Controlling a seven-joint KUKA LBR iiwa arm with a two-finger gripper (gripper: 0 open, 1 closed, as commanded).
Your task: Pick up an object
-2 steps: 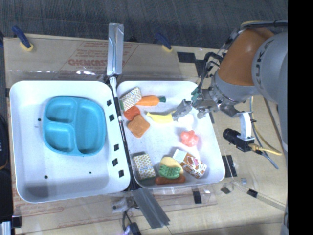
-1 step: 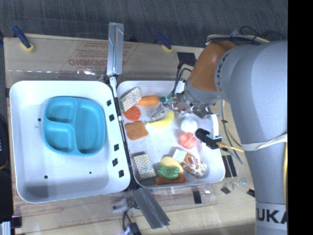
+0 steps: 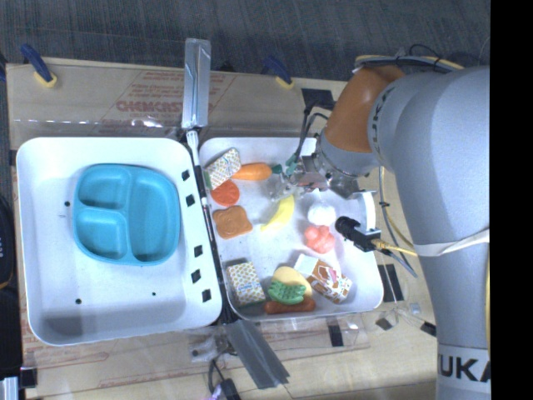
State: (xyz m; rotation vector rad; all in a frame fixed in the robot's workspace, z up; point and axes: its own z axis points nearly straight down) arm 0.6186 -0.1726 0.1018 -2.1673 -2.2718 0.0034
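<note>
The arm leans in over the right bin (image 3: 366, 294), its gripper (image 3: 293, 176) low near the bin's far side, just beside the carrot (image 3: 252, 172) and above the banana (image 3: 281, 212); I cannot tell from here how the gripper is set. Toy foods crowd that bin, while the left bin (image 3: 42, 248) carries a blue divided tray (image 3: 127, 212).

Surface (image 3: 100, 98), pale wood-toned with red printed lettering, clamped by blue clips at 11 and 12 o'clock. Directly on it: left bin (image 3: 33, 248) toward 9 o'clock and right bin (image 3: 366, 294) toward 4 o'clock, side by side, touching along a black-tabbed seam. Grey metal strip (image 3: 196, 82) upright at 12 o'clock above seam.
</note>
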